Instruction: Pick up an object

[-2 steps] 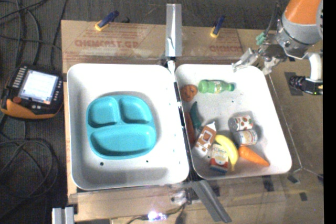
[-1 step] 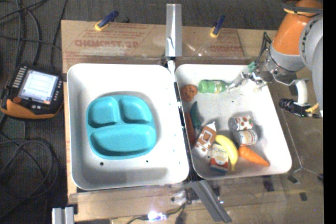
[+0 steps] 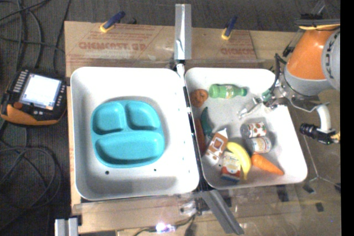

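Observation:
My gripper [image 3: 251, 106] hangs over the back right part of the right bin [image 3: 293, 143], open, with nothing between its fingers. A green bottle [image 3: 228, 91] lies just to its left at the back of the bin. Two small cans [image 3: 255, 129] [image 3: 260, 144] sit in front of the gripper. Nearer the front lie a yellow banana [image 3: 240, 156], an orange carrot [image 3: 267, 164], a small brown-and-white box [image 3: 217, 145] and a carton [image 3: 230, 167]. A brown round object [image 3: 199, 97] and a dark green vegetable [image 3: 206, 120] lie by the left wall.
The left bin [image 3: 83, 174] holds a blue divided plate [image 3: 128, 132]. A metal bar [image 3: 182, 30] stands behind the wall between the bins. The arm's orange band [image 3: 310, 58] rises at the right. A handheld screen [image 3: 34, 95] lies off the bench at the left.

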`<action>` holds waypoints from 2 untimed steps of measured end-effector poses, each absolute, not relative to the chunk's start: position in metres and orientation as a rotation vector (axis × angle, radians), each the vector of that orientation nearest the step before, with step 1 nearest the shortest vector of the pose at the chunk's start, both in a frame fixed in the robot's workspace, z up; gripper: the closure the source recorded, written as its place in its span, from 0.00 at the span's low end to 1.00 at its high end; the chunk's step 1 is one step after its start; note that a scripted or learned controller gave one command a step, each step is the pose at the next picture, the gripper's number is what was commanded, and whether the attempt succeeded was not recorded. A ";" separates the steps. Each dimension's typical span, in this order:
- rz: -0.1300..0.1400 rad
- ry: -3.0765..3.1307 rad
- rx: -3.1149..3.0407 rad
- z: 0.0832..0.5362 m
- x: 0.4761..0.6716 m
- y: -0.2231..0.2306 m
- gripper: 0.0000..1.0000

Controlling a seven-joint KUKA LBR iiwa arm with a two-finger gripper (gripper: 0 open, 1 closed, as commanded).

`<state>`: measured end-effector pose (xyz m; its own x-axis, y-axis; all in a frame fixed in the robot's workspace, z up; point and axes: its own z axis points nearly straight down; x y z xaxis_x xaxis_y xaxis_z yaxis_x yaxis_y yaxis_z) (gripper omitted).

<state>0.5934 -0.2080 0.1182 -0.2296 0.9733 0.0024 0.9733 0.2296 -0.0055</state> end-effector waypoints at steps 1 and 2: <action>-0.035 -2.517 -1.920 0.098 0.539 -0.218 0.00; 0.001 -2.513 -1.878 0.145 0.558 -0.199 0.00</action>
<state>0.5585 -0.1992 0.1446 -0.2832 0.9591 0.0035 0.9591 0.2832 -0.0031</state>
